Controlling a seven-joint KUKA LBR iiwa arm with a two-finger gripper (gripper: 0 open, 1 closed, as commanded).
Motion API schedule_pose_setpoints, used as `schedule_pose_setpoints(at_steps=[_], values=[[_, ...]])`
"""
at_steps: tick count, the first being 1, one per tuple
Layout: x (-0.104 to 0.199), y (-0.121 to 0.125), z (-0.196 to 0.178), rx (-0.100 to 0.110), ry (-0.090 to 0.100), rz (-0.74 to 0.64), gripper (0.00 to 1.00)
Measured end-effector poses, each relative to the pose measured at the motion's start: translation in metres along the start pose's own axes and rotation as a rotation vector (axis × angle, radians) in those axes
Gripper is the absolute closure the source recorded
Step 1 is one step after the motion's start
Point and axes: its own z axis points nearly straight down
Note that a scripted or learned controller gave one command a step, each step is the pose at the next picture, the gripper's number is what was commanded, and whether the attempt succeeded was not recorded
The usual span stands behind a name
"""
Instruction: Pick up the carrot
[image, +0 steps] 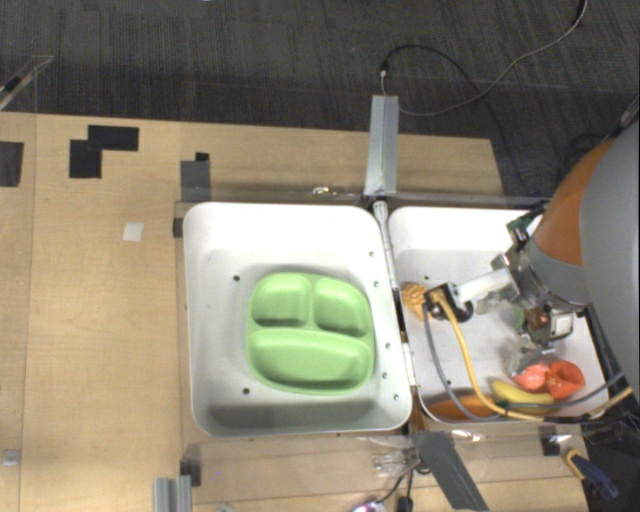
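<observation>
Lying near bin's front wall, carrot (455, 406) left of end effector (532, 352).

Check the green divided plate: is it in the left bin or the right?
In the left bin: the green plate lies flat at its middle, three compartments facing up.

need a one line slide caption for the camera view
Arm's end effector above red and yellow toys in the right bin; green divided plate in the left bin.
</observation>
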Motion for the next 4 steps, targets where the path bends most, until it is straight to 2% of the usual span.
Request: schedule_pose_setpoints(at_steps=[1,2,3,4], values=[[0.004,-0.025,0.037,0.002,-0.002,-0.050,0.00],[0.063,-0.039,0.036,0.001,-0.001,-0.065,0.00],[0.007,-0.038,0.036,0.002,-0.001,-0.157,0.00],[-0.004,0.015,0.036,0.002,-0.001,-0.590,0.00]])
